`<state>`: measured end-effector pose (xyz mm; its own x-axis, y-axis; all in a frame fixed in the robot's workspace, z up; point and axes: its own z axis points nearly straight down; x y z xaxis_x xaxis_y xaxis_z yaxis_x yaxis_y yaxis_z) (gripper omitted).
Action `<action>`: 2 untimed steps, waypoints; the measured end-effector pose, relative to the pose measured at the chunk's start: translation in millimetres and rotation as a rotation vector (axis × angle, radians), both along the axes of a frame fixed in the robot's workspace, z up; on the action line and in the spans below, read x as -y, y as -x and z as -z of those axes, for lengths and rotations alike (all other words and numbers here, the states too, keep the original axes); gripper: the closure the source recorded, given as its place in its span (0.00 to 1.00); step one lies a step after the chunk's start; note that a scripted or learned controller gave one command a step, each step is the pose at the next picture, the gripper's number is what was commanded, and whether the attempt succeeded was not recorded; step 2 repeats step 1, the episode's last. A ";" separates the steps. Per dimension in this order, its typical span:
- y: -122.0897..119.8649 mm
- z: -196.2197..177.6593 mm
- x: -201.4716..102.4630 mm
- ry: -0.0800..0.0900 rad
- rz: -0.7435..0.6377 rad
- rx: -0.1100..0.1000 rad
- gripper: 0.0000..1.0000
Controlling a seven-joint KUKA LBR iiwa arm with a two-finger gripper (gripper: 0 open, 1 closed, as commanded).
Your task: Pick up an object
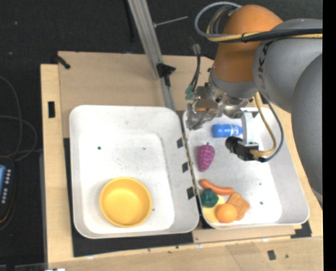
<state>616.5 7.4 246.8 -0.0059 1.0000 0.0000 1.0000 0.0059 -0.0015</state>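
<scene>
**A:** What sits nearest, and how many of each?

**B:** Two shallow white bins, side by side. In the near part of the left bin (83, 151) there is one yellow bowl (125, 201), round and smooth, with its open side up. Speckles mark the bin floor around it.

**A:** And the right bin (280, 196)?

**B:** Four small pieces crowd its near left corner. There is one orange ball (226, 213), smooth and round, and one orange-brown lump (241, 204) touching it on the right. One green knob (209, 197) sits just to the left. One long carrot (217, 187), tapered and glossy, lies across behind them.

**A:** Farther back?

**B:** One purple grape bunch (205, 156), knobbly and pointed toward us, lies near the wall shared by the bins, apart from the corner group. Beyond it is one blue cylinder (226, 130), lying on its side, with a paler end to the right.

**A:** So where is the claw?

**B:** The gripper (197, 116) hangs over the far left corner of the right bin, just left of the blue cylinder. It is a cluster of grey metal. I cannot tell whether it is apart or together, and nothing shows clamped in it.

**A:** And behind that?

**B:** One orange band (244, 44), domed and shiny, then the broad grey arm (292, 61) coming in from the right over the pale wooden bench (100, 78).
</scene>
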 end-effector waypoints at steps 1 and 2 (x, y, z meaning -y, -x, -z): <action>4.0 12.4 -48.6 -0.001 0.000 0.000 1.00; 4.0 12.4 -48.6 -0.001 0.000 0.000 1.00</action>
